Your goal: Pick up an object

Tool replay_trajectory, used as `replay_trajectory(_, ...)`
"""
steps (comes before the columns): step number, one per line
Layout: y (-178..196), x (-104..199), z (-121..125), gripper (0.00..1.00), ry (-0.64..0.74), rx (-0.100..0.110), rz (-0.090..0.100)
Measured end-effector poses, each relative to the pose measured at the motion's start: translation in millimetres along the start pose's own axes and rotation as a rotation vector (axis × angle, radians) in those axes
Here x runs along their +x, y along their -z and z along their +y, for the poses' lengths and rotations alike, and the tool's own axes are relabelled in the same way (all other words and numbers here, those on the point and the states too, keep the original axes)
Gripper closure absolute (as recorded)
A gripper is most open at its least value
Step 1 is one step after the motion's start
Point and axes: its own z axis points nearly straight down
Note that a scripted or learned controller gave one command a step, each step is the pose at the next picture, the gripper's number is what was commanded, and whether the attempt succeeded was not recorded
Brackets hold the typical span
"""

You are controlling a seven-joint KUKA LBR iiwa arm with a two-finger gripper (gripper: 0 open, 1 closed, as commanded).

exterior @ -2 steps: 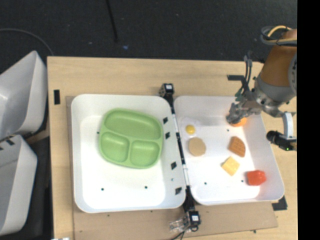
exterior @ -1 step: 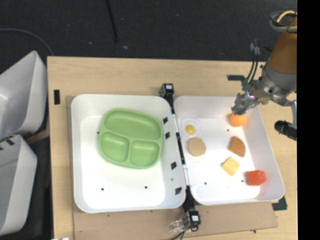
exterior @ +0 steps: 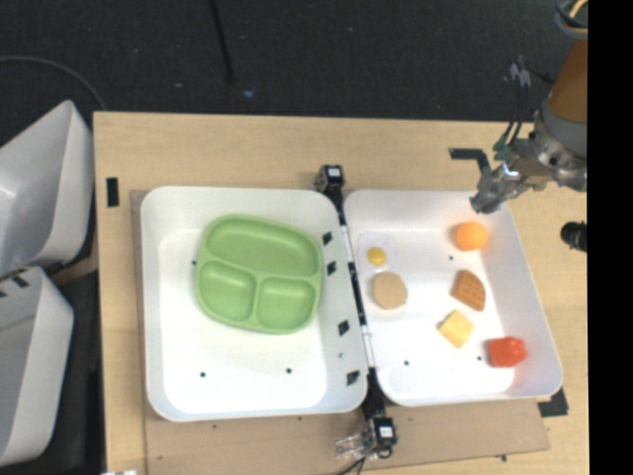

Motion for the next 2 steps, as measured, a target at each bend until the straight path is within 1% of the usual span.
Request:
replay_trajectory(1, -8.0, 45.9, -9.1, 1.0, 0.001, 0.006, 0.001)
replay_trajectory(2, -19.4, 102.4, -6.3, 1.0, 0.002, 0.005, 0.002)
